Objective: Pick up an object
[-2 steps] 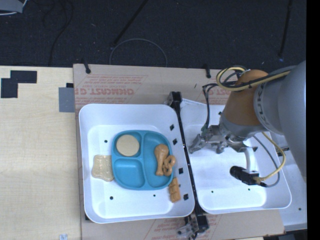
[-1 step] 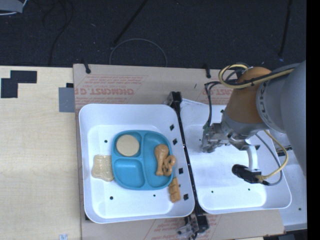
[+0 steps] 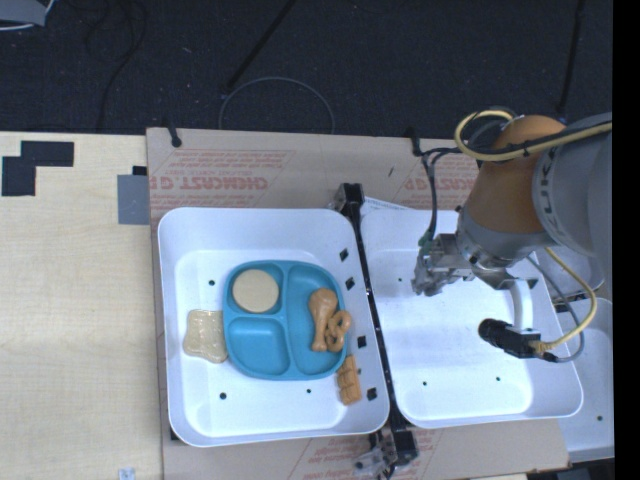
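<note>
Nearest me, a small tan chunk (image 3: 348, 380) lies in the left bin (image 3: 190, 408), just off the blue tray (image 3: 262, 353) at its 4 o'clock. A beige biscuit piece (image 3: 206, 335) touches the tray at 9 o'clock. On the tray sit a round cookie (image 3: 254, 290) and a pretzel-looking toy (image 3: 329, 320). Farther back, the gripper (image 3: 430, 276) hangs over the right bin (image 3: 480, 388) at about 10 o'clock, can't tell how it's set, nothing seen in it.

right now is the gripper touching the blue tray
Apart. The camera view shows the gripper over the right bin, while the blue tray sits in the left bin, with the bins' rims between them.
</note>
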`<state>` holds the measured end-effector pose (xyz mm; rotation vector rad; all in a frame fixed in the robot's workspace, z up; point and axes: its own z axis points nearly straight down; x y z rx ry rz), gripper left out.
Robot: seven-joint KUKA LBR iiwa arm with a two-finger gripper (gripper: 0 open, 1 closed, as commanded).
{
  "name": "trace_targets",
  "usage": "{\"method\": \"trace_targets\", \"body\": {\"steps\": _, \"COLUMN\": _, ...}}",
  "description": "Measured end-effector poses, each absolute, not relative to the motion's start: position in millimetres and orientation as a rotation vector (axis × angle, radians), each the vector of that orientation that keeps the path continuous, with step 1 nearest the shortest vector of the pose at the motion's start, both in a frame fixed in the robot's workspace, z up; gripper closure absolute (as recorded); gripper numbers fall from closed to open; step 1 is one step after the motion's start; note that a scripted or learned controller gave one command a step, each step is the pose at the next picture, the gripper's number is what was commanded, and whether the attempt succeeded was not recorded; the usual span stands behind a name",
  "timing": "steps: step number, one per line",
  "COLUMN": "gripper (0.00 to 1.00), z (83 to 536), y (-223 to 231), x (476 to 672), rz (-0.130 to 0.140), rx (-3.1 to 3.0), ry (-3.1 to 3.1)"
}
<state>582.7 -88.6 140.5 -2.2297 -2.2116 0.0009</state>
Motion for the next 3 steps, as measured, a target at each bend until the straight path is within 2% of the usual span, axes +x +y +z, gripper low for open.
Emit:
{"method": "trace_targets", "body": {"steps": 1, "gripper": 1.00, "z": 202, "y": -90, "x": 588.7, "rz": -0.002, "rx": -2.222, "ry": -2.223}}
{"method": "trace_targets", "body": {"steps": 2, "gripper": 1.00, "z": 262, "y": -87, "x": 583.3, "rz": -0.002, "rx": -2.222, "ry": -2.223}}
{"method": "trace_targets", "body": {"steps": 3, "gripper": 1.00, "z": 263, "y": -38, "x": 592.6, "rz": 0.002, "rx": -2.217, "ry": -2.224}}
